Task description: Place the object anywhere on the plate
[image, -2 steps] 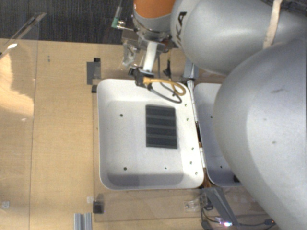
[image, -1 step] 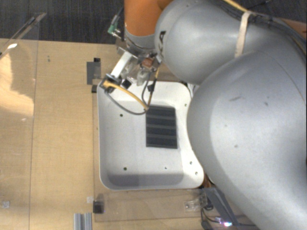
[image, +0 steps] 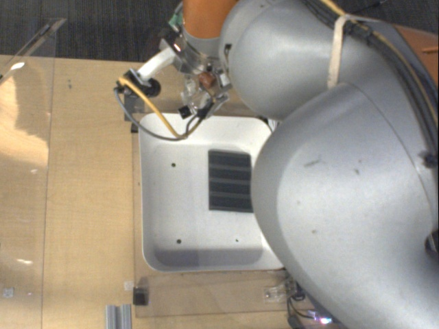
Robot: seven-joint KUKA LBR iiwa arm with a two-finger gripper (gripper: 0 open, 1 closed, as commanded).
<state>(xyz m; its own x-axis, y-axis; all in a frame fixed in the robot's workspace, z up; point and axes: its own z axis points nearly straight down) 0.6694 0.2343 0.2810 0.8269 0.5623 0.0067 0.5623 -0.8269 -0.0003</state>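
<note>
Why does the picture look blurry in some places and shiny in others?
In the camera view, the big grey arm sits close to the lens, so it looks soft; glare streaks the wooden bench at left; a shadow darkens the white bin along its near wall.

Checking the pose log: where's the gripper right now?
The gripper is in the camera view's upper middle, over the far rim of the white bin, just beyond the dark slatted panel on the bin floor.

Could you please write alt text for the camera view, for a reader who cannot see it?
A large grey robot arm with an orange band reaches in from the right, covering much of a shallow white bin on a wooden bench. Its hand hangs above the bin's far edge, and a dark ribbed rectangle lies in the bin.
</note>
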